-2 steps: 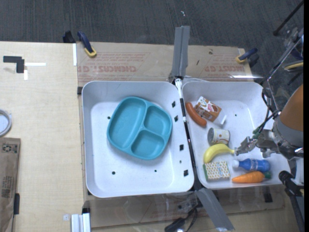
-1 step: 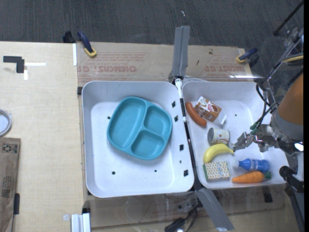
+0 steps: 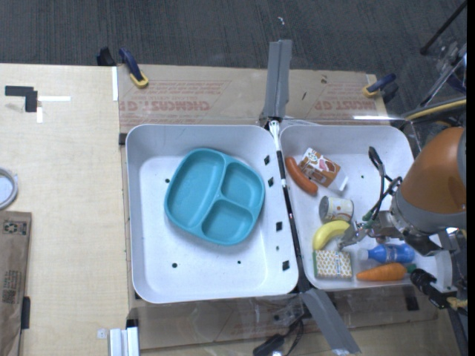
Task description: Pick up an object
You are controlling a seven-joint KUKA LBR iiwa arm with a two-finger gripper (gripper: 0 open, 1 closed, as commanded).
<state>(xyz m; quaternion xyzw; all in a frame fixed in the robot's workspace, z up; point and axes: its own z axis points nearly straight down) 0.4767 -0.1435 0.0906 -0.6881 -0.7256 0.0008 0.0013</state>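
The right-hand bin [image 3: 407, 141] serves as the landmark; all positions are given relative to it, from its near edge to its far edge.

Along the near wall of the bin lies an orange carrot [image 3: 381, 273], its long axis parallel to that wall, with a square cracker-like block [image 3: 332, 264] just beside its left end. Immediately behind the carrot rests a blue bottle-shaped object [image 3: 391, 254], also lying lengthwise across the bin.

In the middle of the bin sits the hand [image 3: 361, 231], reaching in from the bin's right side beneath the orange band of the arm [image 3: 438, 175]. Whether its fingers are parted or closed cannot be told at this resolution, and nothing is visibly caught between them.

The banana [image 3: 330, 233] lies just to the left of the hand, touching it or nearly so; which cannot be resolved. Its long axis runs obliquely, from the near left toward the far right, so that its upper end points at the hand. This is judged the likeliest target, and the coming move turns on that small leftward offset and on aligning the fingers across the curved body, not along it.

Behind the banana stands a small pale cup [image 3: 338, 208]. Farther back, a sausage [image 3: 301, 176] lies diagonally near the bin's left wall, with a printed carton [image 3: 321, 167] beside it. A dark spoon [image 3: 376, 162] lies toward the far right.

The left-hand bin [image 3: 141, 221] holds a teal divided plate [image 3: 215, 196], well apart from the hand.
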